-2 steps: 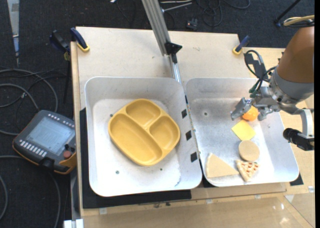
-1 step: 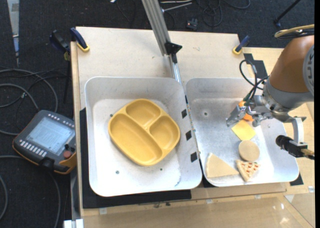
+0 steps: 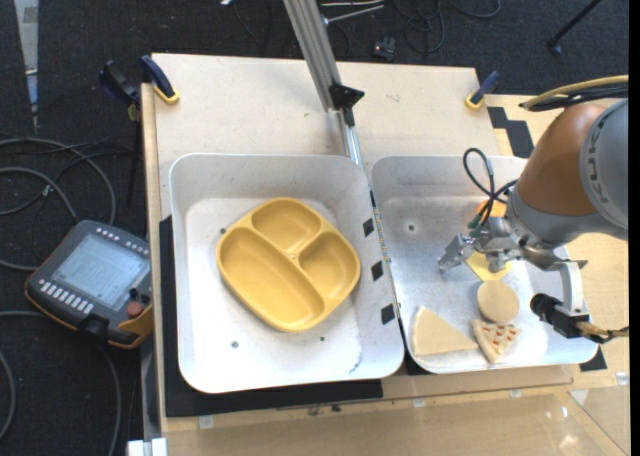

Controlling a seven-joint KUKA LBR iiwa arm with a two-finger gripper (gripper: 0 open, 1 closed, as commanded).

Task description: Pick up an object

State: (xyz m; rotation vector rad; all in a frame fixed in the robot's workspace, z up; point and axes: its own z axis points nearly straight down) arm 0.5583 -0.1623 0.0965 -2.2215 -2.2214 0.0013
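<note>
My gripper point(image 3: 478, 255) is low in the right bin point(image 3: 420, 194), near its middle, and stands open. A small yellow piece point(image 3: 486, 266) lies on the bin floor just under and between the fingers, partly hidden by them. Right in front of it rests a round beige disc point(image 3: 497, 301). A pale wedge point(image 3: 440, 332) and a toy pizza slice point(image 3: 497, 340) lie at the bin's near edge. The grey arm with its orange band point(image 3: 560, 179) reaches in from the right.
The left bin point(image 3: 200, 194) holds a yellow divided plate point(image 3: 288, 262). A slanted metal pole point(image 3: 315, 44) comes down to the seam between the bins. A teach pendant point(image 3: 95, 279) lies on the floor to the left of the bench.
</note>
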